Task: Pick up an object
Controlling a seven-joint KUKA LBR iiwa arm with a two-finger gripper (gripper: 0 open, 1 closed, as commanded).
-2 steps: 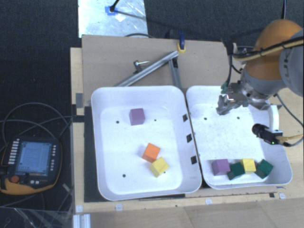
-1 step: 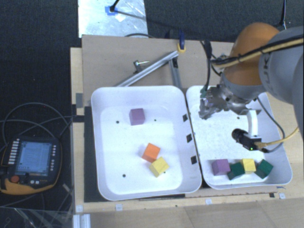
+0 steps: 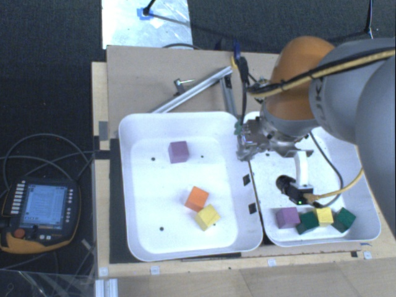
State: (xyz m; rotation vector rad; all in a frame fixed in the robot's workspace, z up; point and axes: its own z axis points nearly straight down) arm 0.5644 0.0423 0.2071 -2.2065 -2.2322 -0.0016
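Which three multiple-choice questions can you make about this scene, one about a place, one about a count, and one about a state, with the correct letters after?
1. Where is the purple block in the left bin?
A. far part
B. near edge
C. on the rim

2. How many blocks lie in the left bin?
A. one
B. three
C. six

3. How do the orange block and the yellow block stand?
A. stacked
B. far apart
C. side by side, close together

Answers: 1 A, it lies toward the far wall; 2 B, purple, orange, yellow; 3 C, corners almost meet.

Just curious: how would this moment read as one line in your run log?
arm: over right bin | left bin: purple, orange, yellow cubes | right bin: purple, two green, yellow | held: nothing seen
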